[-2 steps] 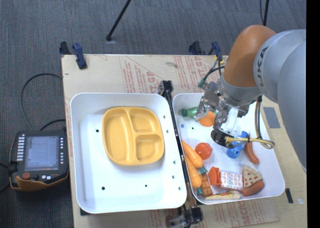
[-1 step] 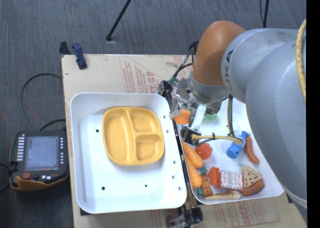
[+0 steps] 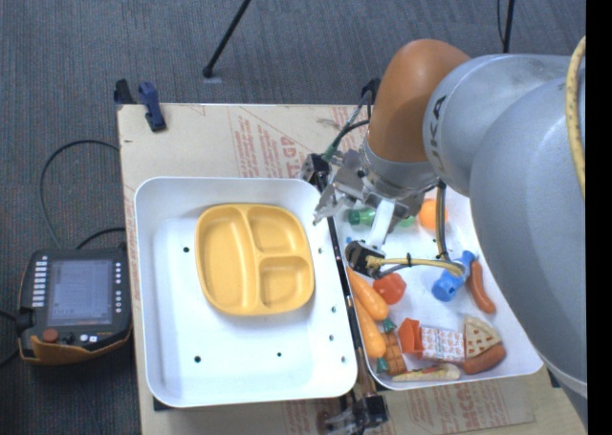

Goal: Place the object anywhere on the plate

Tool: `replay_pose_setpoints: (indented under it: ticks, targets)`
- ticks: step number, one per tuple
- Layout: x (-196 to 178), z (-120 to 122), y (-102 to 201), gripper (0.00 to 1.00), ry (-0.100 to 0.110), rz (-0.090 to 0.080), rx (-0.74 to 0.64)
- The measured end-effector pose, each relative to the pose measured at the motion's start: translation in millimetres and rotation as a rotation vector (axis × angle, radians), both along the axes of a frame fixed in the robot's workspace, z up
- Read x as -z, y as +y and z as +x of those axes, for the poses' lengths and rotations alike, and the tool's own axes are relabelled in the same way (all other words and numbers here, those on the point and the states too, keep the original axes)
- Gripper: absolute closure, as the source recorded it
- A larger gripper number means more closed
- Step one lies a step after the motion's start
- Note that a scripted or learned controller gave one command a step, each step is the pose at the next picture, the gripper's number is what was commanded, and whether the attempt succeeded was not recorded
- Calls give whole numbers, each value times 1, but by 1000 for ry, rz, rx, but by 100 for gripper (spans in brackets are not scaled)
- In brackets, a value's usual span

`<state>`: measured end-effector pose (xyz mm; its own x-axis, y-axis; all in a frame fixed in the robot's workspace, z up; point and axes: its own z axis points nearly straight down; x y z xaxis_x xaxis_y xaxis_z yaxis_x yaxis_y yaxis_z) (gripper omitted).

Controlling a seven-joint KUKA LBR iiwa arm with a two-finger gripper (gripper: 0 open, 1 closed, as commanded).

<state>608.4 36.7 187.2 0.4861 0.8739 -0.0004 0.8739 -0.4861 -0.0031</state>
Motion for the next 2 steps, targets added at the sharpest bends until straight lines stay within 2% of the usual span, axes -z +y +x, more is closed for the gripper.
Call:
replay_pose_setpoints:
  ticks: [2]
  targets:
    - [0,0,0,0,0,0,0]
